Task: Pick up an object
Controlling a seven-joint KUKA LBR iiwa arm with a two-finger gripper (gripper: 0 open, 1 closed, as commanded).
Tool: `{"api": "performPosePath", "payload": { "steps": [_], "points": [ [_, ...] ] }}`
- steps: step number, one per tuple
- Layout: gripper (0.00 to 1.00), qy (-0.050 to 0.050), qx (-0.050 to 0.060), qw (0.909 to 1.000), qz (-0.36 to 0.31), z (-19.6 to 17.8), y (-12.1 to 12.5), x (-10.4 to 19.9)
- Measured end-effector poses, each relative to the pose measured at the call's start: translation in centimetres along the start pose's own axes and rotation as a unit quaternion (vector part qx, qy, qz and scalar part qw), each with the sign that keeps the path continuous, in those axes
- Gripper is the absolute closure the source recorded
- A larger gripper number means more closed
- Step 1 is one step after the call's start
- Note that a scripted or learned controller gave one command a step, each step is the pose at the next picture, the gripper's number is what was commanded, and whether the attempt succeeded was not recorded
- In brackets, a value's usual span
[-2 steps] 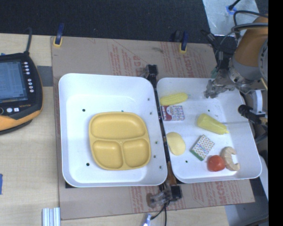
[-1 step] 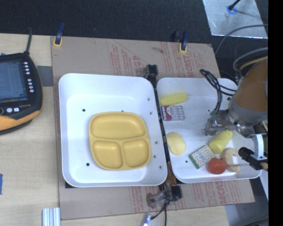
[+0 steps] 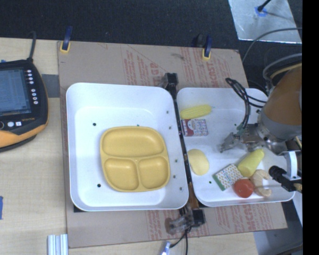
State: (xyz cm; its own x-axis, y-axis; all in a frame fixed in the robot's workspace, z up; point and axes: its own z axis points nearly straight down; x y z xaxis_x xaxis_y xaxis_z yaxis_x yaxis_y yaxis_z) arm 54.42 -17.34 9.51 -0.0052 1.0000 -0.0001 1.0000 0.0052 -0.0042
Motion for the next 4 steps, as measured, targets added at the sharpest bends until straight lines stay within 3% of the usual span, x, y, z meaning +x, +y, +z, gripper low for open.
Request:
{"api": "performPosePath", "payload": {
  "steps": [1, 2, 3, 4],
  "points": [
    [0.0, -0.001, -0.002, 1.0, 0.0, -10.9, 5.7, -3.9],
    [0.0, 0.0, 0.001, 1.0, 0.0, -3.3, -1.4, -3.8],
    [0.0, 0.0, 0.0, 1.0, -0.001, 0.4, -5.7, 2.6],
    [1.0, -0.001, 0.001, 1.0, -0.003, -0.6, -5.6, 2.5]
  ]
}}
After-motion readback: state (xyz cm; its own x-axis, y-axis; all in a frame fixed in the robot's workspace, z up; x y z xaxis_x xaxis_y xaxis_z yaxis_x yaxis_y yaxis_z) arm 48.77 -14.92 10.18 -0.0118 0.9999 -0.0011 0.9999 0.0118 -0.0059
